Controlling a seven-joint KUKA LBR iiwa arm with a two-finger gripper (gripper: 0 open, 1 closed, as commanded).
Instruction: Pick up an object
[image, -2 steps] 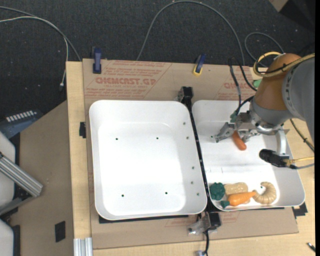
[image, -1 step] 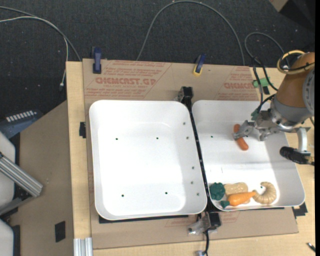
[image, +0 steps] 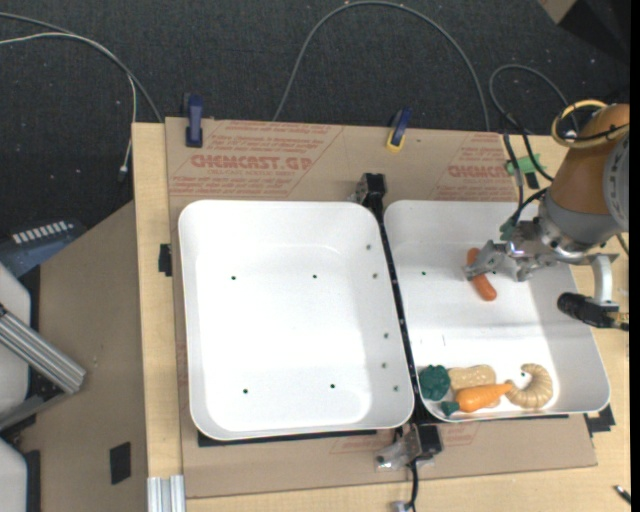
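Toys (image: 487, 387) crowd the right bin's (image: 450, 330) near edge; end effector (image: 484, 268) grasping a small orange sausage (image: 484, 288).

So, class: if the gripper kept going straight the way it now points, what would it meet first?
The gripper points down and left into the right bin. The small orange piece lies just beneath its tip, so it would likely meet that first, then the bin floor. Depth is hard to judge.
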